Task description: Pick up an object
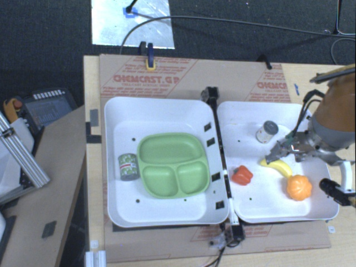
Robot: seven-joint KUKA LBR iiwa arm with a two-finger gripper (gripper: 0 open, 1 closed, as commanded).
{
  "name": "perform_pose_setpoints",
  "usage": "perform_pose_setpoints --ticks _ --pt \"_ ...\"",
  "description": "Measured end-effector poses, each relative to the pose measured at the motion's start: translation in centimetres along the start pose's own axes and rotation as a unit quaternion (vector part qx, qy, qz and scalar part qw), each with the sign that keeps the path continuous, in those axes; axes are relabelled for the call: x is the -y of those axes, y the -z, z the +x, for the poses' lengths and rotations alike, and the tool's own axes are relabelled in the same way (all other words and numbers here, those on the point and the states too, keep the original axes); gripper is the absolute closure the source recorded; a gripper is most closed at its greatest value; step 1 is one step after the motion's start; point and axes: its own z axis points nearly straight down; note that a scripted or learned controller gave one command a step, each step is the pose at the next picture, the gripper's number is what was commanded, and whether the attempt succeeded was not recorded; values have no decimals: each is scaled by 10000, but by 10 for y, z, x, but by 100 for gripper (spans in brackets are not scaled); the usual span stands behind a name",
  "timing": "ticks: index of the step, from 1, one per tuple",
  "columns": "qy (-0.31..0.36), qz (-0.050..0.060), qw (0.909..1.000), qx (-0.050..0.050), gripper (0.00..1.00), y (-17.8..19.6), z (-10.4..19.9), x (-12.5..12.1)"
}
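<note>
At the far left of the frame a dark handheld control pad with a small screen [45,111] lies on a side table, with a silver aluminium rail [21,154] slanting below it. The tan worktop [183,74] takes up the middle of the frame and carries two shallow white bins side by side.

The left white bin [161,109] sits left of centre. Near its left wall stands a small cylindrical can with a green-and-white label [128,166], just beside the left edge of a light green plastic tray with three compartments [172,164] that lies flat in the middle of this bin. A row of black clips [213,143] runs down the seam between the two bins.

The right white bin [245,115] fills the centre-right. Near its left wall, low down, rests a small red pepper-shaped object [242,175]. Above and to the right stands a small white bottle with a grey cap [267,130]. Further right a yellow banana [278,167] lies at a slant, and just below right of it, very near its lower end, sits a round orange fruit [299,187].

The tool [285,149] of the grey arm with the orange band [336,113] reaches in from the right edge and hovers right at the banana's upper left end. Whether its fingers are wide or narrow cannot be told, nor whether they touch the banana.
</note>
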Motion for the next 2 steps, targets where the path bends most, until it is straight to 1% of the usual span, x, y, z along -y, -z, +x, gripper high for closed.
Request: perform_pose_setpoints --ticks 1,2 --pt "0 0 10000 1 0 -42 0 -3" --pt "2 -24 10000 10 100 -29 0 -4"
